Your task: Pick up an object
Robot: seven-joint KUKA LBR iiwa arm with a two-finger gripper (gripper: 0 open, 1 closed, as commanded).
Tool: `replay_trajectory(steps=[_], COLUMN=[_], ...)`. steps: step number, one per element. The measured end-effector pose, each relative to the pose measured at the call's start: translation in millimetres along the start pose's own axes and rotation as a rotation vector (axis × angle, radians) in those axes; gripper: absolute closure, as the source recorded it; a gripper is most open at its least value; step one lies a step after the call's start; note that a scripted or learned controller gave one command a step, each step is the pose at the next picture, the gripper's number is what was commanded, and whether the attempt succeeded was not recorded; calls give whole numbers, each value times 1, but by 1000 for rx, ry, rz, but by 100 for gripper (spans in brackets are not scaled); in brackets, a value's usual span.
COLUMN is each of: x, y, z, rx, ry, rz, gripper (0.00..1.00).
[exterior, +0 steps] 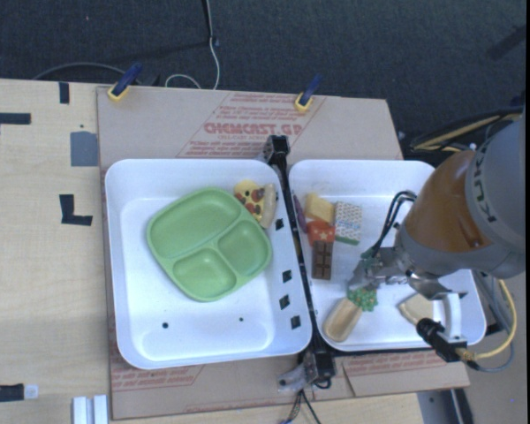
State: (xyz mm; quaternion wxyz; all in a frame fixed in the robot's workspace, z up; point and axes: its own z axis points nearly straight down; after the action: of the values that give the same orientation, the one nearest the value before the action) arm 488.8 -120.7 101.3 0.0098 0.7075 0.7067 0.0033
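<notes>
Gripper (367, 283) low in right bin (384, 173), over a small green toy (365, 299); grip state cannot be told. Bins sit on cardboard sheet (247, 126) clamped to wooden bench (35, 237). Dark carpet (336, 25) beyond. Green divided plate (209, 245) in left bin (128, 237).

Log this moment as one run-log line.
gripper: low in right bin | over small green toy | grasp: unconfirmed | green plate: left bin
</notes>
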Motion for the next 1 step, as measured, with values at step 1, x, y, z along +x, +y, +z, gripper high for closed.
replay_trajectory(steps=[1], x=[63], y=[54], z=[-88], rx=[9], ry=[11], rz=[-11], gripper=[100])
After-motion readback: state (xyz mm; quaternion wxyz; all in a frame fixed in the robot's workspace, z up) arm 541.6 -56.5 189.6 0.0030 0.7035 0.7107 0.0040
